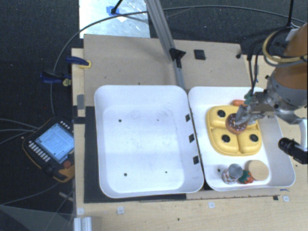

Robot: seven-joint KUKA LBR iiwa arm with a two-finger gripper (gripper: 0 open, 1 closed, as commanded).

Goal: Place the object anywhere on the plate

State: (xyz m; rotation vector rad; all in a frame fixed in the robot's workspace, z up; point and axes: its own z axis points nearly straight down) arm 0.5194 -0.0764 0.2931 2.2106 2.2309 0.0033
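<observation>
Right bin (284, 177), near edge: small cluster, a grey piece (234, 170) and a tan disc (258, 170). Farther: yellow plate (226, 138), brown ring (236, 123) over its middle under the gripper (241, 117). Grip: cannot tell. Placement looks nearly done; release unconfirmed.

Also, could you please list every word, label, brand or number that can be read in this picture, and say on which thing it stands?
No text can be read here.
Black handheld control pendant with a lit blue screen: the screen shows content, too small and blurred to read.
Small black square tag on the brown bench board: no legible marking.
Yellow plastic plate with dark dots: dots only, no letters.
</observation>
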